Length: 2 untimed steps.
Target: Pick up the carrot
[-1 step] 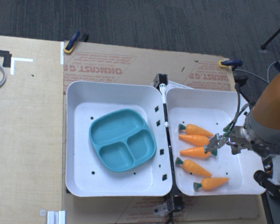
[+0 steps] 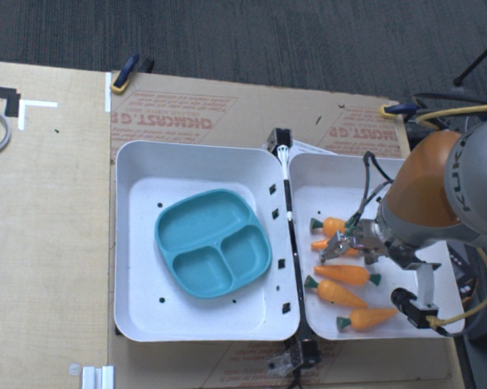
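Observation:
Several orange toy carrots with green tops lie in the right bin (image 2: pixel 332 172). One carrot (image 2: pixel 333 226) lies near the bin's left wall, and another carrot (image 2: pixel 320 246) lies just below it, partly covered by the gripper. Further forward lie a carrot (image 2: pixel 343 274), a carrot (image 2: pixel 340 293) and a carrot (image 2: pixel 370 318) near the front rim. My gripper (image 2: pixel 340 244) hangs low over the upper two carrots, reaching in from the right under the orange wrist band (image 2: pixel 423 190). No carrot is visibly lifted.
The left bin (image 2: pixel 142 224) holds a blue three-compartment plate (image 2: pixel 213 242). A clamp and divider (image 2: pixel 285 163) sit between the two bins. Cables (image 2: pixel 449 112) run at the right behind the arm. Cardboard (image 2: pixel 199 112) lies under the bins.

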Tool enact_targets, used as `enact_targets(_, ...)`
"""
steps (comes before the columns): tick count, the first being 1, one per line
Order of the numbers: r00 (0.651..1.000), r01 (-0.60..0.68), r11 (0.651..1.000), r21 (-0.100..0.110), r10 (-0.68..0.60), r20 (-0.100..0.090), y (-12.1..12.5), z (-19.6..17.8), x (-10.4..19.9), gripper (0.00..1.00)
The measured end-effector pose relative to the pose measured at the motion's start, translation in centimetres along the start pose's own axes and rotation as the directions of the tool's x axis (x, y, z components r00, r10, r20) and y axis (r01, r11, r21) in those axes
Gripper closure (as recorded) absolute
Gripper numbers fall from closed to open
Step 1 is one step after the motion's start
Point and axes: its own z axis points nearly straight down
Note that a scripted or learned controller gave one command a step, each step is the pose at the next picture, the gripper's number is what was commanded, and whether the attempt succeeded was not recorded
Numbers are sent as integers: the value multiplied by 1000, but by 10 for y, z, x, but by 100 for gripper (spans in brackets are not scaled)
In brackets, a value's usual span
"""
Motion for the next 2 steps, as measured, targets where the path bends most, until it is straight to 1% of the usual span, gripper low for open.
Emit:
enact_targets(1,1000,-1,1000,-1,1,0,-56,0,-1,0)
enact_targets(2,1000,2,1000,-2,-2,1,27,-100,9,0)
